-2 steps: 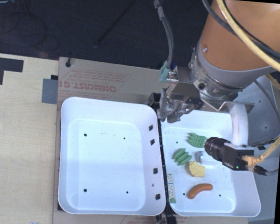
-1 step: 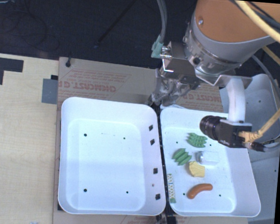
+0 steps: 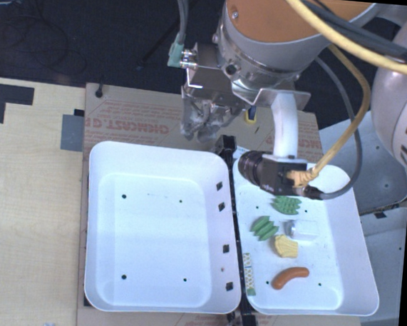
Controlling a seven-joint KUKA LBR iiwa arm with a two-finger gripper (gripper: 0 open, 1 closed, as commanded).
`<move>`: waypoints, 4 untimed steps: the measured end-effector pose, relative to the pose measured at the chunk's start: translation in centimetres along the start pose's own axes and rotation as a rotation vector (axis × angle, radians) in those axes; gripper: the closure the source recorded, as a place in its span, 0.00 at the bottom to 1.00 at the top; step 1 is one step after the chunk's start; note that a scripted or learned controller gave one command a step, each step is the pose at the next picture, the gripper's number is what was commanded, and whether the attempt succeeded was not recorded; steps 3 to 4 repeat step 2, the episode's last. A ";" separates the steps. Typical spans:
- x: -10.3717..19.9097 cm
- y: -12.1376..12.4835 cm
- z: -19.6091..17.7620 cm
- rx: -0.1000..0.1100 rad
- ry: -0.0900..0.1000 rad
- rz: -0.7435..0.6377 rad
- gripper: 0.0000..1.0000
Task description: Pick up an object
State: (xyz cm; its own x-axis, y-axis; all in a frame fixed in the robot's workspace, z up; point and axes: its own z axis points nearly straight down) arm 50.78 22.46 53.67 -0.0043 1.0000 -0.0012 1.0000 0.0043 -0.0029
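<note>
Pale wooden bench [image 3: 21, 198] with a cardboard sheet [image 3: 136, 120] under two shallow white bins; dark floor and cables behind. Left bin [image 3: 110, 164] sits beside right bin [image 3: 360, 281], their inner rims touching.

All the objects lie in the right bin, bunched toward its middle. Serrated green leaf [image 3: 286, 204] at 12 o'clock of the cluster. Green pods [image 3: 263, 227] at 9 o'clock, long axis slanting upper left to lower right. Small white block [image 3: 303, 229] at 3 o'clock. Yellow wedge [image 3: 286, 247] at centre, just beside pods and block. Sausage [image 3: 290, 277] at 6 o'clock, apart from the rest, long axis near horizontal, right end tipped up.

Arm comes in from upper right, orange band high, wrist over the far rim of the bins. Gripper [image 3: 204, 123] hangs above the cardboard just beyond the left bin's far edge; blurred, so cannot tell how its jaws stand. Nothing visible in it.

Judgement: nearest candidates lie toward 4 o'clock from the gripper, across the divider. Sausage looks the cleanest target, closing across its short width.
</note>
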 end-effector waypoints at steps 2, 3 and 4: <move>1.9 1.1 0.0 0.000 -0.001 0.005 1.00; 1.9 1.1 0.0 0.000 -0.001 0.005 1.00; 1.9 1.1 0.0 0.000 -0.001 0.005 1.00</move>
